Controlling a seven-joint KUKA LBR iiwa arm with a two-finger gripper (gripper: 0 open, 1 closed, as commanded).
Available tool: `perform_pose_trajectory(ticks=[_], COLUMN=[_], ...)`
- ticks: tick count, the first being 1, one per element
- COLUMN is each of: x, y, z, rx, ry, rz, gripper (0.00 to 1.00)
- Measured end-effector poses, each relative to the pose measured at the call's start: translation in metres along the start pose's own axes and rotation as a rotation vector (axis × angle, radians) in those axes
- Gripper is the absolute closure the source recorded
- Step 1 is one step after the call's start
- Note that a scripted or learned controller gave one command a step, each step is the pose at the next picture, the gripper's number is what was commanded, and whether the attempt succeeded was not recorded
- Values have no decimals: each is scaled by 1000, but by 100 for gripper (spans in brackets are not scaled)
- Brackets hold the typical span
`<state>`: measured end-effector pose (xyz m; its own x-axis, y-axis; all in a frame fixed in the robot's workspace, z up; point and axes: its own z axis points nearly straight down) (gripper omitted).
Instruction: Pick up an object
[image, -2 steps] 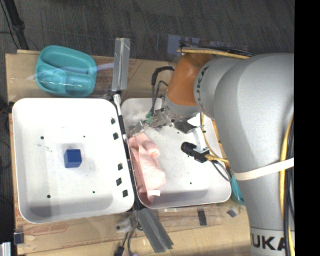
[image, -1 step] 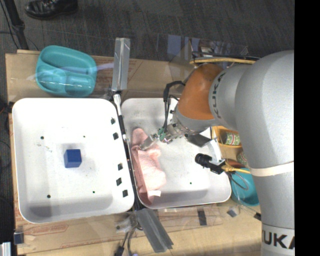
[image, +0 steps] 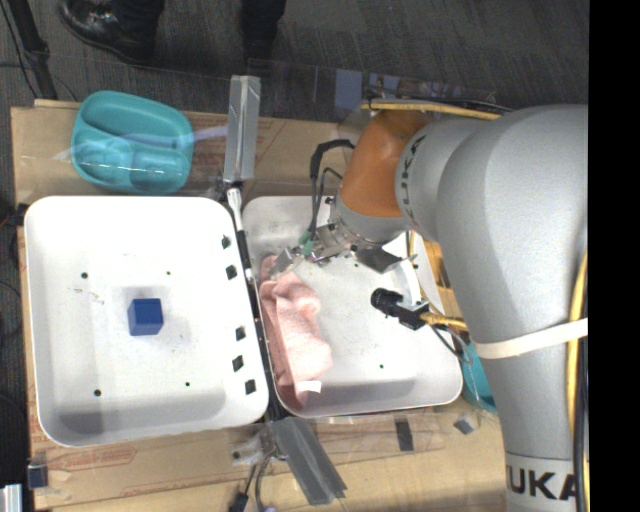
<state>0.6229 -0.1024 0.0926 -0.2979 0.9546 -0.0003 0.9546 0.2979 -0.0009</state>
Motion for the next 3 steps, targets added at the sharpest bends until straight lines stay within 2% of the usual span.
perform_pose_trajectory(ticks=[1,2,3], x=[-7,9,10], y=[-64,-8,-57], z=[0,1,1], rx=[0,1,1], ry=[1,1,1], rz=[-81,-18,-26], gripper=[0,0,0])
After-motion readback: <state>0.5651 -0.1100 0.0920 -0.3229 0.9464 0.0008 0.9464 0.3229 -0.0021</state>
